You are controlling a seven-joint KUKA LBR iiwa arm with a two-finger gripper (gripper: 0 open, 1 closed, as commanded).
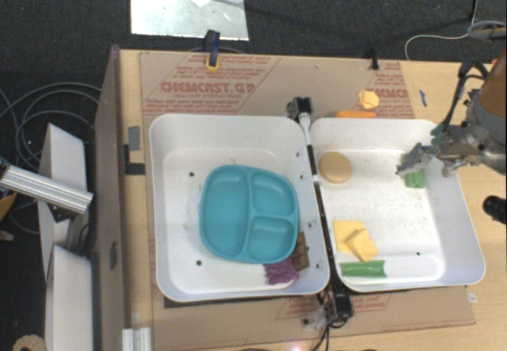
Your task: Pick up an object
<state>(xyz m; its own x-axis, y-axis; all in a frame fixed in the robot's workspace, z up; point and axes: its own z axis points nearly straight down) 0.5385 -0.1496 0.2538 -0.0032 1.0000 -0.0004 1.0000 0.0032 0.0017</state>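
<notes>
Currently, the nearest candidate for pickup is a small green object point(414, 179) in the right bin point(467, 254), near that bin's right wall and toward its far side. It sits directly beneath the gripper point(417, 161), touching or just below the fingertips as seen from the overhead camera. Whether it is between the fingers cannot be determined, so no grasp is confirmed. The object appears as a short, bright green block, partly covered by the gripper body; its long axis cannot be read with confidence.

The gripper reaches in from the right with its tip angled toward the bin floor.

Other items in the right bin lie well apart from the gripper:
- a round tan piece point(336, 167) near the divider;
- two yellow blocks point(356, 240) toward the near side;
- a green bar point(362, 268) along the near wall, long axis running left to right.

The left bin point(170, 207) holds a teal divided plate point(249, 213), with a purple item point(279, 272) and a brown item point(302, 254) at its near right edge (both far from the gripper).
</notes>
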